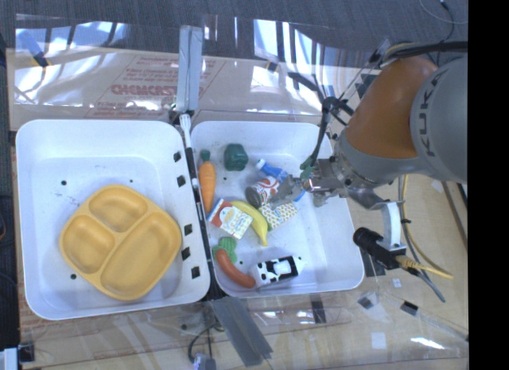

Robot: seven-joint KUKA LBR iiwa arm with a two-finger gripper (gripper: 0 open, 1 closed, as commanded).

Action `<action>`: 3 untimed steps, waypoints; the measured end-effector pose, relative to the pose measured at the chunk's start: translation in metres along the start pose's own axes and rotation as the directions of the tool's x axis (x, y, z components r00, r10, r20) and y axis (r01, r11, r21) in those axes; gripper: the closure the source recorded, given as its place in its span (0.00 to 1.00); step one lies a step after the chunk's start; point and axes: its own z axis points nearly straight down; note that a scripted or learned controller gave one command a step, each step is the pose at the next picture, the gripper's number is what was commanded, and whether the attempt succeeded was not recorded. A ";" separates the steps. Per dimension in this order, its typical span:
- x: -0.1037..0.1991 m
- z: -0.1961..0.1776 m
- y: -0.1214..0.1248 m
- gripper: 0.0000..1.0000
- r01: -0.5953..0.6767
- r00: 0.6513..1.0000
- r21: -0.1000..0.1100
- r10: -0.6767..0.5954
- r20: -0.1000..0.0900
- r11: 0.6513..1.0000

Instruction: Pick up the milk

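Observation:
The milk [278,269] is a small black-and-white cow-patterned carton. It lies on its side near the front wall of the right bin [330,269]. My gripper [308,187] hangs over the right bin's middle right, up and to the right of the milk and well apart from it. It is close to a grey can [258,195] and a patterned packet [280,213]. The grey arm with its orange band [390,122] reaches in from the right.
The right bin also holds a carrot [207,183], a green item [235,156], a blue-and-white item [270,170], a banana [254,220], a snack box [231,219] and a red sausage [235,271] just left of the milk. A yellow divided plate [119,241] lies in the left bin [48,161].

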 end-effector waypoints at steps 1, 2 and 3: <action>0.020 0.136 -0.033 0.00 0.197 0.981 -0.003 -0.197 0.000 0.980; 0.020 0.128 -0.034 1.00 0.201 0.980 0.002 -0.201 -0.002 0.980; 0.122 0.037 -0.032 1.00 0.430 0.903 -0.003 -0.430 0.004 0.903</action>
